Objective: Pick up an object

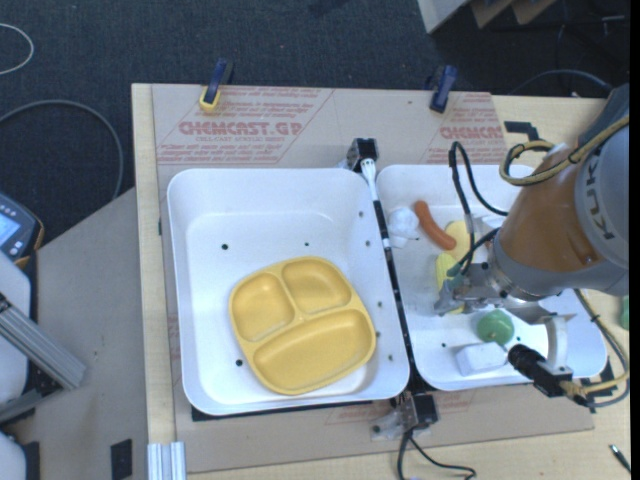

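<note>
While the pincer point(452, 298) hung over the right bin point(440, 368) | green ball point(493, 325) just beside, toward front edge | grip state: cannot tell

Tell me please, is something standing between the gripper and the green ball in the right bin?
Nothing visible does. The gripper hangs low in the right bin, and the green ball lies just beside it on the bin floor. The yellow piece and the orange sausage lie farther back.

Bright, even overhead light washes the left white bin point(200, 208) almost featureless; soft shadows lie under the yellow divided plate point(302, 323). Focus is slightly soft.
</note>
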You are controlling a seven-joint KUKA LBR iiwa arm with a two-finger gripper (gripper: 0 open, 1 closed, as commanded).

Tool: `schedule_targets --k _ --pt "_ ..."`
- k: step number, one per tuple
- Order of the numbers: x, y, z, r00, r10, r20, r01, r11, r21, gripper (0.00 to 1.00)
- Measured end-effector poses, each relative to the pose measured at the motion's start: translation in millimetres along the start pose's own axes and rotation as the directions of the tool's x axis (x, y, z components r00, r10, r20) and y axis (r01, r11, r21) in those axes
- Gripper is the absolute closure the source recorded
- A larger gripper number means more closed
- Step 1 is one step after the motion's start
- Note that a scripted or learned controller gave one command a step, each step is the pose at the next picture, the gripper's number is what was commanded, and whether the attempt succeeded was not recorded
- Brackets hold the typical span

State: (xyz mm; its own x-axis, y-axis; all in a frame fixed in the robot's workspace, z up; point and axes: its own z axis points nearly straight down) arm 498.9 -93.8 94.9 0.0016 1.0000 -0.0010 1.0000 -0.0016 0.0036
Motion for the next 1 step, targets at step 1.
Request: schedule_targets --k 1 --pt "92.9 48.3 -95.7 1.000 -0.013 -0.003 0.013 1.000 -0.010 1.00"
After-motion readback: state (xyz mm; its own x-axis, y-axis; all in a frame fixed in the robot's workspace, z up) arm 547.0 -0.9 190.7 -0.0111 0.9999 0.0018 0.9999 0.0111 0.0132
